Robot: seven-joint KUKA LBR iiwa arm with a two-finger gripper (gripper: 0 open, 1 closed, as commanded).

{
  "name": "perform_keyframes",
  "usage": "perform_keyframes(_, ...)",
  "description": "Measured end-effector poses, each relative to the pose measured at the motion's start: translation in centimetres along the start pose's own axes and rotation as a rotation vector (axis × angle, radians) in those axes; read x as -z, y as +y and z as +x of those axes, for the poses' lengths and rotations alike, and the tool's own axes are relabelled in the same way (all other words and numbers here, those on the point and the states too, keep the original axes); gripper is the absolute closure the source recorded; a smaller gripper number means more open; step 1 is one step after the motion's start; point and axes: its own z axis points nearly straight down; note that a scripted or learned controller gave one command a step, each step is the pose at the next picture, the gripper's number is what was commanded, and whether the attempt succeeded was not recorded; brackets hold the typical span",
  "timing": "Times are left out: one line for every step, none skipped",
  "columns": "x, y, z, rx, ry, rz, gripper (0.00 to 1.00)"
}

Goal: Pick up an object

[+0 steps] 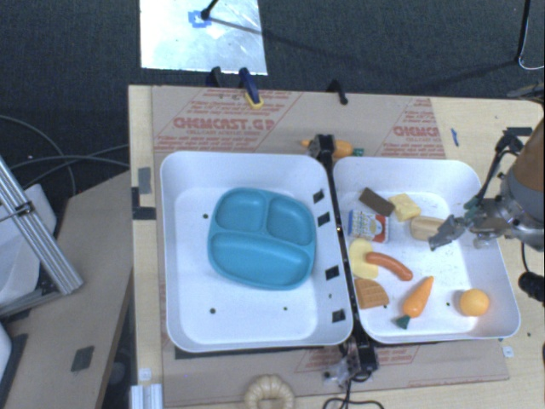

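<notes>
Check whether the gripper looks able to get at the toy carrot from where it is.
Probably yes. The gripper hangs over the right bin, and the carrot lies uncovered just below it in the view, apart from the hot dog.

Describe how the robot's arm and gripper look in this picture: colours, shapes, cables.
The arm enters from the right as a rounded grey body with a tan-orange patch at its upper edge. Thin dark cables loop beside it. The gripper is grey metal, narrowing to slim, dark fingers. No markings are legible.

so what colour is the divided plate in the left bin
Light blue plate, clearest in the camera view.
</notes>
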Motion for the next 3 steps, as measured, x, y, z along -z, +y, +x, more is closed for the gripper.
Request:
perform_keyframes(0.6,0.3,0.0,0.003,-0.003,-0.011,0.0)
perform_keyframes(-4.8,-0.7,-0.2,0.001,-0.001,-0.007,0.0)
perform_keyframes(-10.7,-1.4,-0.7,0.0,-0.001,-0.005,0.0)
